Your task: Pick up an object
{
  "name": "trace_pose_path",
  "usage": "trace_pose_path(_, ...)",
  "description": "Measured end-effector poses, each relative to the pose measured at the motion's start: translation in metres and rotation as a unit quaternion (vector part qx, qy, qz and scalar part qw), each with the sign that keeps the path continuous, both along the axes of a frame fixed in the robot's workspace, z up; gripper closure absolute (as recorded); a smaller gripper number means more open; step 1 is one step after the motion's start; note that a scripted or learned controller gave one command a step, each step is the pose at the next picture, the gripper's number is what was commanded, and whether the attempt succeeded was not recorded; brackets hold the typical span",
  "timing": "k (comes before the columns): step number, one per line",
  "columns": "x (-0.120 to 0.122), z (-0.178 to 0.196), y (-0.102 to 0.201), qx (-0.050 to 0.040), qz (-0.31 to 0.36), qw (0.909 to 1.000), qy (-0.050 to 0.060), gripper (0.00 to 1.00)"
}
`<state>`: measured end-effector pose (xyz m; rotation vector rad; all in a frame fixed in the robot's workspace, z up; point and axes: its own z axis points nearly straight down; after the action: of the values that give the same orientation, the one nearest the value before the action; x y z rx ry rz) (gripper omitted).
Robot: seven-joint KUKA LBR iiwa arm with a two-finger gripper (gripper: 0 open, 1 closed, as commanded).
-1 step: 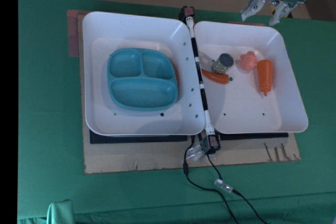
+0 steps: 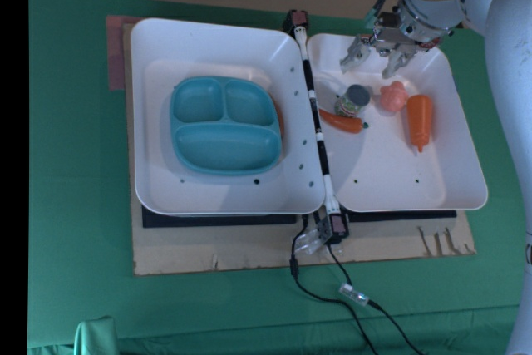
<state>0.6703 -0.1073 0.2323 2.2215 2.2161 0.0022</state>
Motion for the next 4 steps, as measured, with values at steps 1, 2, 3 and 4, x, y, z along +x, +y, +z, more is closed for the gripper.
trace_pose_path(1, -0.013, -0.042, -0.017, -0.0004, 0.0, 1.0, -0.001, 0.0)
trace_pose_path(2, -0.012, -0.029, -0.018, -0.0014, -0.001, 1.0, -0.005, 1.0)
trace_pose_path(3, 0.02, 0.056, -0.05, -0.0009, -0.001, 1.0, -0.001, 1.0)
trace_pose_path(4, 0.03, 0.086, -0.08, -0.0013, -0.001, 1.0, -0.001, 1.0)
